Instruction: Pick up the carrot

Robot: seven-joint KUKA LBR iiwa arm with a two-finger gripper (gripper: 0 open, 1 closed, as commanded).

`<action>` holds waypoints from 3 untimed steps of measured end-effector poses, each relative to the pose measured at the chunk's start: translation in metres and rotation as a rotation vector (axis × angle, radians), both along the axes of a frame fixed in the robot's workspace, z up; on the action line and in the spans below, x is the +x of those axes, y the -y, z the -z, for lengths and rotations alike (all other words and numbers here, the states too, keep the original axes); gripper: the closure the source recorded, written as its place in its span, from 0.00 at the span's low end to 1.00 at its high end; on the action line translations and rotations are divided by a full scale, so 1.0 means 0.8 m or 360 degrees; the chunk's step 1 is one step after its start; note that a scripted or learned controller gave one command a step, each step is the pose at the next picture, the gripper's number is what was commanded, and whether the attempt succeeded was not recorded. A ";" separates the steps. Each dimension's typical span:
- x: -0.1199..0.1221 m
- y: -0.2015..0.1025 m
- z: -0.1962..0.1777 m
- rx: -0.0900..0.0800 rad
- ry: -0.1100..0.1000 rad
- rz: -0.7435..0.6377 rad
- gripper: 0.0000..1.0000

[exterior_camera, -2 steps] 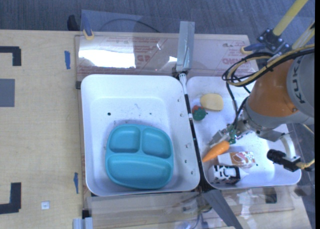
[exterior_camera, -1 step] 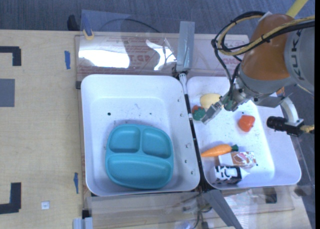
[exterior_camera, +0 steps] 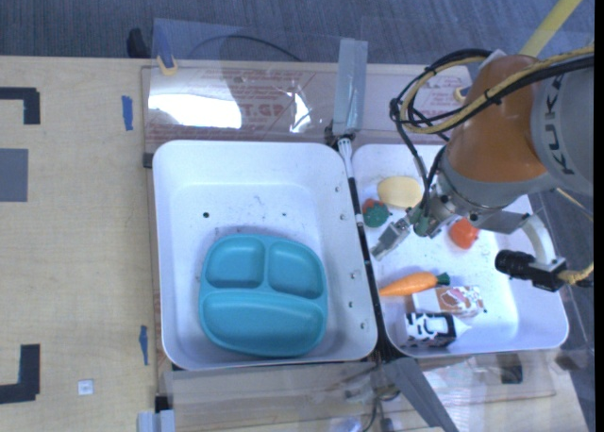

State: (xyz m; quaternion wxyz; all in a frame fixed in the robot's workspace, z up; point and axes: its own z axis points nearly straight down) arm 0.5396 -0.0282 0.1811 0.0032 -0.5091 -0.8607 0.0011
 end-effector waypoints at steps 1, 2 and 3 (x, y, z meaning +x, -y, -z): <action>-0.074 0.055 0.000 -0.0002 0.0001 -0.0058 0.00; -0.016 0.039 0.001 -0.0012 0.0002 0.1168 0.00; -0.050 0.035 0.001 -0.0009 -0.0007 0.1119 0.00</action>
